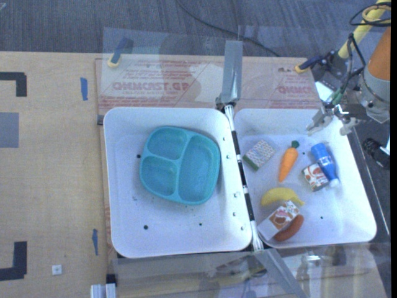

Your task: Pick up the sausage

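Camera view
Right bin (366, 219): taken as the landmark; a shallow white bin, set just beside the left bin.
Sausage (289, 228): a reddish-brown sausage is seen lying at the near edge of the right bin, towards its left corner, touching a small red-and-white carton (282, 216).
Banana (281, 196): laid just behind that carton, left of the bin's middle.
Carrot (287, 162): placed near the middle of the right bin, green top pointing to the far side.
Chequered packet (259, 154): found in the bin's far left part, beside the carrot.
Blue bottle (324, 162): laid right of the bin's middle, touching a second small carton (314, 177).
Gripper (329, 119): held over the far right corner of the right bin, well apart from the sausage; its fingers are spread and nothing is seen between them.
Left bin (124, 135): a teal divided plate (180, 165) is carried in it.
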Robot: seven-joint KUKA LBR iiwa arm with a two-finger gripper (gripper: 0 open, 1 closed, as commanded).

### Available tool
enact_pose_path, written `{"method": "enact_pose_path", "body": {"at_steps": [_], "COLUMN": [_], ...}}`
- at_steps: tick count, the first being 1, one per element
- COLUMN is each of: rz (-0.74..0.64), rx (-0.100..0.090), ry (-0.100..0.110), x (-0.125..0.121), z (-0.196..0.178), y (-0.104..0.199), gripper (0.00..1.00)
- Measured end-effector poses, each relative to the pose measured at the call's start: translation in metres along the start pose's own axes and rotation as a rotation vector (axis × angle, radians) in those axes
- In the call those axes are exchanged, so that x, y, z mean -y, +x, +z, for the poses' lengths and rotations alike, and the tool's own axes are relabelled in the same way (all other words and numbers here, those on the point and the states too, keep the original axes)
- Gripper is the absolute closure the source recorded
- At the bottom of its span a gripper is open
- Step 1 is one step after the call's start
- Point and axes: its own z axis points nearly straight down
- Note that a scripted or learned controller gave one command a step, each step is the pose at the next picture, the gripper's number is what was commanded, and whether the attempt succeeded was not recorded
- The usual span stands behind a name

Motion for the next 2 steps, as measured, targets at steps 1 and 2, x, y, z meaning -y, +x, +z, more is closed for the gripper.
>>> {"method": "enact_pose_path", "body": {"at_steps": [1, 2], "rz": [0.152, 0.342], "rx": [0.000, -0.001], "ry": [0.001, -0.003], "x": [0.058, 0.023], "z": [0.087, 0.136], "y": [0.059, 0.063], "gripper": [0.00, 0.00]}}
